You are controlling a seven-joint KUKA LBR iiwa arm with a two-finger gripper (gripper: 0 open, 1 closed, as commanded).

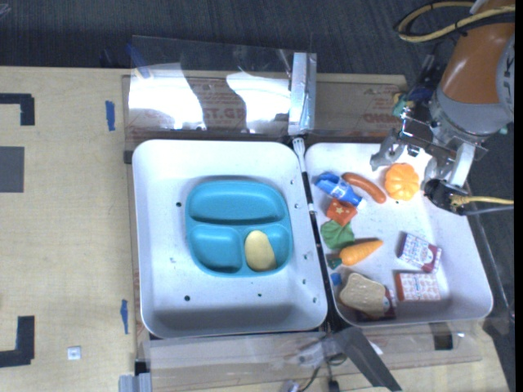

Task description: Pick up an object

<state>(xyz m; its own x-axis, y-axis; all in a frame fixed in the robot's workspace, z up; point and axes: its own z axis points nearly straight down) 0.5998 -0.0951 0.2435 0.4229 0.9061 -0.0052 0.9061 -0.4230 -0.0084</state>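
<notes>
My gripper (409,167) hangs over the far right part of the right bin (478,276), and its fingers stand apart. A small orange fruit (403,183) lies just under and between them; neither finger visibly touches it. Close by on the left lie a red sausage (364,187), a blue packet (336,186) and a small red block (341,212). Nearer the front of that bin are a green leafy piece (337,233), a carrot (359,251), a bread slice (365,294) and two red-and-white cartons (418,251) (417,286).
The left bin (155,219) holds a blue divided plate (233,207) with a yellow oval fruit (260,250) in its right compartment. A clear plastic sheet and a metal bracket (301,92) stand behind the bins. Yellow cables (425,19) loop behind the arm.
</notes>
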